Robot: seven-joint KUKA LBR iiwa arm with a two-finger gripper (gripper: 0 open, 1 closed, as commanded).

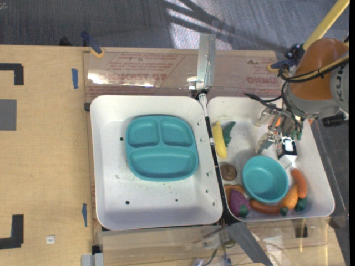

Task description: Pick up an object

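Purple plastic toy lay nearest, untouched beside teal plastic bowl; hovered above right bin's far side, gripper open, empty; pick undone.

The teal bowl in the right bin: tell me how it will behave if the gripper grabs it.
The teal bowl looks rigid, smooth plastic, so probably light but slippery. It sits upright and wide, so tipping seems unlikely. Toy food crowds its lower edge; a push would likely shove those pieces along.
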